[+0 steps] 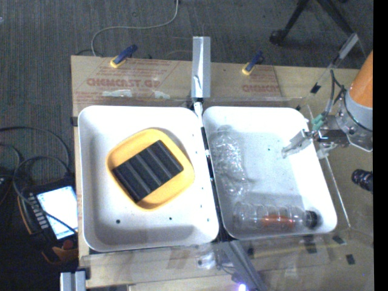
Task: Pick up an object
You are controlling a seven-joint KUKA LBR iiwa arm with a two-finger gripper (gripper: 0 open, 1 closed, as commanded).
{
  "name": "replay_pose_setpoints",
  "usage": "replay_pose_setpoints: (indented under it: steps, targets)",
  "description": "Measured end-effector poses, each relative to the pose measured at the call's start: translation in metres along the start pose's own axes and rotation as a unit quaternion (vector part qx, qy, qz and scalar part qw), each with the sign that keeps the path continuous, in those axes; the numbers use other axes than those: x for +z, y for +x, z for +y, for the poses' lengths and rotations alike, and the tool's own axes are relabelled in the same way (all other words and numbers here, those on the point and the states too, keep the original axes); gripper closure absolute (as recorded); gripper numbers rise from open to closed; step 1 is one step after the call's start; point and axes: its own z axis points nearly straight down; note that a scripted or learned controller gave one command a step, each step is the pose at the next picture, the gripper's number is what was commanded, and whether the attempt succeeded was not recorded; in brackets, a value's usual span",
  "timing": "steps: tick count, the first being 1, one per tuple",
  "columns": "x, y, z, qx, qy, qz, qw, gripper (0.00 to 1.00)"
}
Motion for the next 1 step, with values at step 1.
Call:
replay_pose_setpoints:
  steps: [1]
  targets:
    - [-0.0087, 0.0009, 0.0007, -0.001, 0.000, 0.000, 1.0000, 1.00]
